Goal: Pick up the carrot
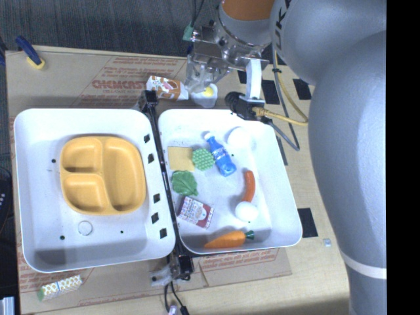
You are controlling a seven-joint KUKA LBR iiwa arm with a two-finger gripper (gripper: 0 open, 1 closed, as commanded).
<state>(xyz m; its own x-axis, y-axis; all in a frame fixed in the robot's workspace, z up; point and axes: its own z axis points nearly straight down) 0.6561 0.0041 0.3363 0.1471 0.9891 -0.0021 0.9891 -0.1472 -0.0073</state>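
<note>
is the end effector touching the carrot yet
Apart. The camera view shows the end effector above the bin's far rim, while the carrot lies at the near wall.

A yellow plate (pixel 103 174) lies in the left bin (pixel 26 176); at its three o'clock, a blue bottle (pixel 220 156), sausage (pixel 249 185), egg (pixel 247 211)

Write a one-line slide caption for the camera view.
End effector hovers above the right bin's far edge; the carrot lies at its near edge.

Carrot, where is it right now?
The carrot lies at the near edge of the right bin, just below the white egg and right of the red packet.
</note>
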